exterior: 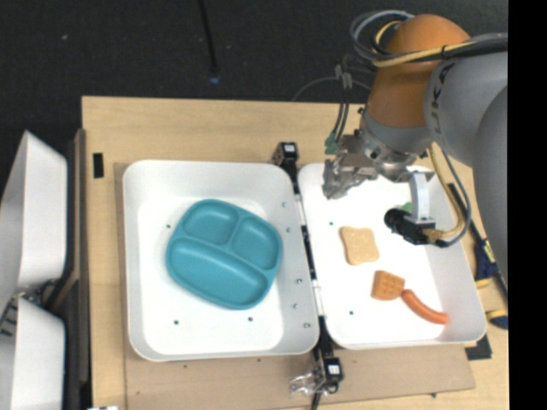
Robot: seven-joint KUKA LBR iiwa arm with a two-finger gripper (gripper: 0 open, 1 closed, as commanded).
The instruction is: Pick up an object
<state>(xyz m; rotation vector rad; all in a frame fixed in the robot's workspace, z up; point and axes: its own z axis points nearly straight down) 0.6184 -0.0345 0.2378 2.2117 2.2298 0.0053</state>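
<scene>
white bins, gripper over the food side

white plastic frames the near edge of the right bin, and closest to the camera inside it lies a hot dog sausage, orange-red, touching the corner of a small waffle piece. a little farther in sits a slice of toast, on its own and apart from the other two. farther still, the gripper hangs over the bin's far left corner, with nothing visible between its fingers; whether they stand apart or together i cannot tell from this angle.

to pick well, the toast looks the safest choice: it is the nearest piece to the gripper and has bare floor all round it. the arm should probably come toward the camera, centre above the slice, and descend straight so the fingers straddle its narrow width. the sausage and waffle touch, so a grab there risks nudging one away.

the left bin holds a teal divided plate, lying flat. both bins rest on a pale wooden bench. beyond it the floor is dark, with a thin cable running across.
</scene>
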